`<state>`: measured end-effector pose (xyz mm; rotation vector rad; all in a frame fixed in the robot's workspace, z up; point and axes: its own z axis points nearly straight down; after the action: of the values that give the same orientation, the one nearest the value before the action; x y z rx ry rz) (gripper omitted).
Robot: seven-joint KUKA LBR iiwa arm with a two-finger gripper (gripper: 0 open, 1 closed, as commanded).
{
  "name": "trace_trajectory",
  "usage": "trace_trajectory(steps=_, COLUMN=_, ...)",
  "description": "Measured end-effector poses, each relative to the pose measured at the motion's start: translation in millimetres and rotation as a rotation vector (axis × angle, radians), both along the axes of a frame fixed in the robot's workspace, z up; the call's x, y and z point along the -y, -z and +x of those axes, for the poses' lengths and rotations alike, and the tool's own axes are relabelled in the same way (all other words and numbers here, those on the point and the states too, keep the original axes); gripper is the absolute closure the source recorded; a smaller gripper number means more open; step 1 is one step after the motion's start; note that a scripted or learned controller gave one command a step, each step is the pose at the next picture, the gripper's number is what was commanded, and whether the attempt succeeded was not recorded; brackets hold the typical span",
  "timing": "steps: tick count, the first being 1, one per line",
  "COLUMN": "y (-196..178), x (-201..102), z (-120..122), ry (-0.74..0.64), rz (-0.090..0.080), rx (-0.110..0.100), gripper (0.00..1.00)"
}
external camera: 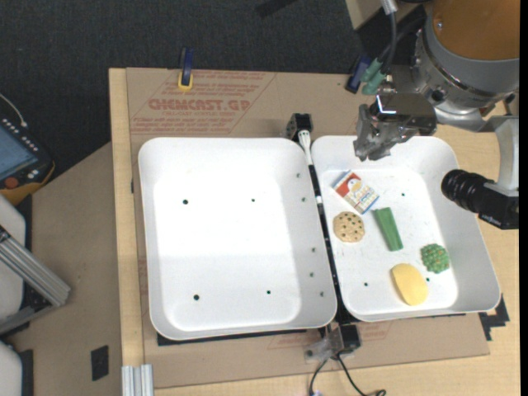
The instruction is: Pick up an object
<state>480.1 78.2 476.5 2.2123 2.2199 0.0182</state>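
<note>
The right bin [462, 299] holds a small red, white and blue packet [355, 190], a round cookie [349, 227], a green stick [388, 228], a green broccoli piece [435, 258] and a yellow lemon-shaped piece [409, 284]. My gripper [371, 148] hangs over the far left part of this bin, above and behind the packet, touching none of the objects. Nothing shows between its fingers.
The left bin [157, 221] lies beside the right one, joined along a black hinge strip [318, 209]. Both rest on a brown cardboard sheet [206, 97]. A black camera-like cylinder [466, 190] juts in over the right bin's right rim.
</note>
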Motion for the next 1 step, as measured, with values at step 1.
trace_trajectory(steps=1, y=107.2, x=63.7, z=-1.8, ry=0.011, rz=-0.005, rx=-0.024, gripper=1.0)
